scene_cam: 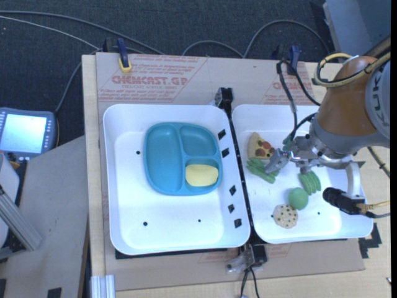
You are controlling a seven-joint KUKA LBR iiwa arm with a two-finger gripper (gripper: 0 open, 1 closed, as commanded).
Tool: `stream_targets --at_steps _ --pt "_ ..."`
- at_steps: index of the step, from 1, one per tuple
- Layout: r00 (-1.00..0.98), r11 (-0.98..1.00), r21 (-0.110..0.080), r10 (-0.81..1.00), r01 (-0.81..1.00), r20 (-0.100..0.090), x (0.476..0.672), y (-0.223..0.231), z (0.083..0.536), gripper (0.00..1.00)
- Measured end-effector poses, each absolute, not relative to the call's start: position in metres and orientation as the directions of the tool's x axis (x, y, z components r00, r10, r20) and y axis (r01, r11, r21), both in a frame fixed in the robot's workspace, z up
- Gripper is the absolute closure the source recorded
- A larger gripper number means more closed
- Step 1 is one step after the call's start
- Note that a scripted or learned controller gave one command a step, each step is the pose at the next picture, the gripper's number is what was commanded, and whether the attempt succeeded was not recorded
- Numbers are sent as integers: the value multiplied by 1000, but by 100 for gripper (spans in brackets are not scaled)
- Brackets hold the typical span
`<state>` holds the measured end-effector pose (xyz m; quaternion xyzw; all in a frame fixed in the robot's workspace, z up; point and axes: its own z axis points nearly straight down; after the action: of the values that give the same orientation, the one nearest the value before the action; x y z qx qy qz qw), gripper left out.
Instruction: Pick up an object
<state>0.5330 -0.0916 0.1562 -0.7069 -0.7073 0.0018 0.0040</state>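
Two white bins side by side on bench (93,166). Left bin (124,228): blue divided tray (167,160), yellow piece (202,175) in its near-right compartment. Right bin (322,228): pizza slice (260,146), green leafy piece (260,169) just nearer, green ball (298,198), cookie (285,216), ribbed green piece (309,182). Gripper (279,160) low over right bin, beside leafy piece. Arm enters from right.

- Dark grey carpet floor (186,11) w/ thin grey cables (56,27) looping across it.
- Brown board benchtop (180,73) w/ red print, held by blue/yellow clamps (123,54) at the far edge.
- Handheld screen pendant (25,132) at left, lit pale.
- Metal rail (15,219) at lower left corner.
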Motion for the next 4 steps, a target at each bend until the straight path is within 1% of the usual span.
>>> stream_targets --at_steps 1,2,3,4 --pt "1 -1 -9 1000 1000 3 522 -92 99 0" --pt "1 -1 -5 1000 1000 3 521 -91 84 0" --pt "1 -1 -2 1000 1000 3 522 -91 96 100" --pt "-1 1 5 1000 1000 -1 531 -93 143 100"
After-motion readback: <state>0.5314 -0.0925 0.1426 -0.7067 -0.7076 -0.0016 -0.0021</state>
